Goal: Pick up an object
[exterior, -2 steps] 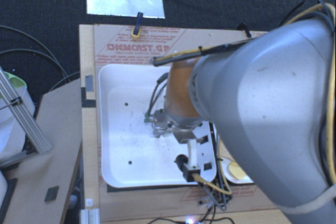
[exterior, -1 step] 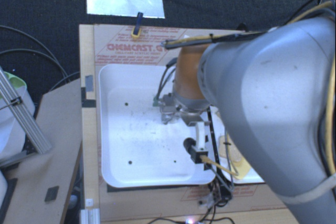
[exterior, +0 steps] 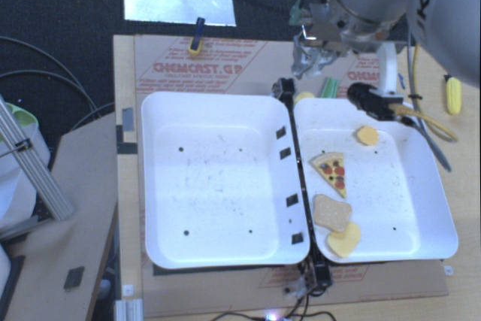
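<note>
Camera view, claw (exterior: 310,65) grip unclear, pizza slice (exterior: 331,172), bread (exterior: 331,213), right bin (exterior: 421,184).

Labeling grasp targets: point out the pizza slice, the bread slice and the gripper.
pizza slice (exterior: 331,172), camera view, centre of its topping.
bread slice (exterior: 331,213), camera view, middle of its face.
gripper (exterior: 310,65), camera view, between its fingertips.

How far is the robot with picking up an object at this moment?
Nothing looks picked yet. The pizza slice, the bread piece and the small yellow round all lie in the right bin. The gripper hangs over the bin's far edge, with no object seen in it. Reaching down, grasping and lifting are all left.
</note>
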Motion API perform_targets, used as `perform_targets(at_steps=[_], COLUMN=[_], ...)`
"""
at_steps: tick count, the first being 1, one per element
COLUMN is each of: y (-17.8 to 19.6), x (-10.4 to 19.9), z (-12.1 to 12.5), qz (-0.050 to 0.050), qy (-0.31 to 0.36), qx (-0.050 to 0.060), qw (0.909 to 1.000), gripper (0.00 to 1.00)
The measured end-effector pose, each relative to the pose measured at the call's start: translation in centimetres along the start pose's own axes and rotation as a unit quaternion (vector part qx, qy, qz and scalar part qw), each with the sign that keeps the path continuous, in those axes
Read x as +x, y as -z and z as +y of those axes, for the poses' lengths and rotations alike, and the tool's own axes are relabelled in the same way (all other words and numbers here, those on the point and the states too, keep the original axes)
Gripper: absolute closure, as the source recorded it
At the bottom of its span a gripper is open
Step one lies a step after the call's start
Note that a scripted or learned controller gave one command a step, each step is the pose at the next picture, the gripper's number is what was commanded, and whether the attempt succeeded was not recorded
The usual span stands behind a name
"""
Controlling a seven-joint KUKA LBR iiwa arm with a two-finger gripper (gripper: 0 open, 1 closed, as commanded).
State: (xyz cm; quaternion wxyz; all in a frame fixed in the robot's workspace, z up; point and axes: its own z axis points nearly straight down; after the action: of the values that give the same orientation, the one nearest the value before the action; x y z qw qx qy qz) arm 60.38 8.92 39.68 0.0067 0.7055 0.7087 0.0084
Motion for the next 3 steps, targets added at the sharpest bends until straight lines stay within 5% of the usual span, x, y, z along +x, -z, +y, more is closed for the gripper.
perform_targets(at_steps=[1,2,3], y=[2.0,4.6,-14.8], x=[3.7,12.1,14.5], z=[-7.6,-4.4,-0.2], qz=[0.0,0.001,-0.003], qy=[0.002,0.003,-0.001], qx=[0.01,0.007,0.015], qw=[1.0,1.0,0.9999], gripper=[1.0,1.0,1.0])
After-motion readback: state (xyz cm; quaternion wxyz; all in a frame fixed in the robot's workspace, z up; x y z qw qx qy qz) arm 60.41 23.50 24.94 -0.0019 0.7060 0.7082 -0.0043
